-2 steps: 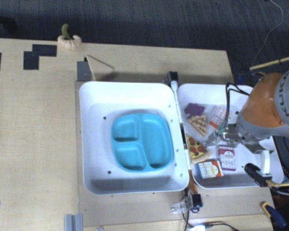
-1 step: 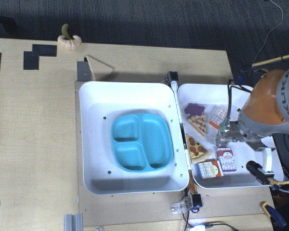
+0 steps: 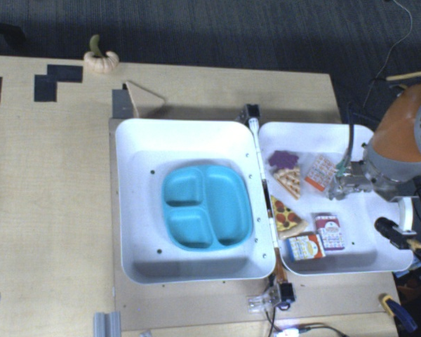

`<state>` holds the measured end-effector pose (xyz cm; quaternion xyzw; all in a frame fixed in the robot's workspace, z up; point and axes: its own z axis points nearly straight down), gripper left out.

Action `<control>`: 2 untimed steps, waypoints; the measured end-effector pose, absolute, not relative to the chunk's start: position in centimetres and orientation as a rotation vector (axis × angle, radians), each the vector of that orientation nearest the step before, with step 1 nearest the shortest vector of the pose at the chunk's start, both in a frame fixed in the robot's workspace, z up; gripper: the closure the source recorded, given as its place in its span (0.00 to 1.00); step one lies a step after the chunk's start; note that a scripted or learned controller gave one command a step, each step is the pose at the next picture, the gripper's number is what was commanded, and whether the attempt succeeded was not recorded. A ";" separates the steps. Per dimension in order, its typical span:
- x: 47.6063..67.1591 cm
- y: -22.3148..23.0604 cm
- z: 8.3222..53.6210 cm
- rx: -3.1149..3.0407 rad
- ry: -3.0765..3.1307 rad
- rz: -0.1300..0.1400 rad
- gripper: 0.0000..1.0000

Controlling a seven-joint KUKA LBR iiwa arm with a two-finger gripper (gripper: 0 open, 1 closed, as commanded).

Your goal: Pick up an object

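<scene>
- I see the bench (image 3: 49,209) as the broadest surface, pale wood, spreading out to the left of and below the right bin, which I take as my landmark.
- The left bin (image 3: 137,142) sits directly left of the right bin (image 3: 365,248), their rims touching along the middle seam.
- Inside the left bin, well left of the right bin, lies a blue divided tray (image 3: 207,206) with three compartments.
- The arm (image 3: 407,135) leans in over the right bin's right edge, its orange band above the grey wrist.
- The gripper (image 3: 342,186) hangs over the right bin's upper middle, just right of a clear packet with orange print (image 3: 319,172). I cannot tell from here whether it is released or clenched, and I see nothing between its tips.
- The objects to pick all lie in the right bin's left half. A pizza slice toy (image 3: 288,217) rests against the left wall.
- A red and white carton (image 3: 330,232) lies near the bin's centre, below the gripper.
- A small box with blue and orange print (image 3: 305,247) sits at the lower left, touching the carton's lower corner.
- A waffle-like piece (image 3: 289,181) lies above the pizza slice.
- A purple item (image 3: 283,159) sits at the upper left corner of the cluster, just above the waffle piece.
- Far up and left of the right bin, at the bench's back edge, stands a small pale gourd (image 3: 99,60).
</scene>
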<state>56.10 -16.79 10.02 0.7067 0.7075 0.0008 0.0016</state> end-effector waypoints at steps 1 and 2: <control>65.7 -20.5 13.2 2.210 2.224 0.005 1.00; 65.7 -20.5 13.1 2.211 2.225 0.004 0.00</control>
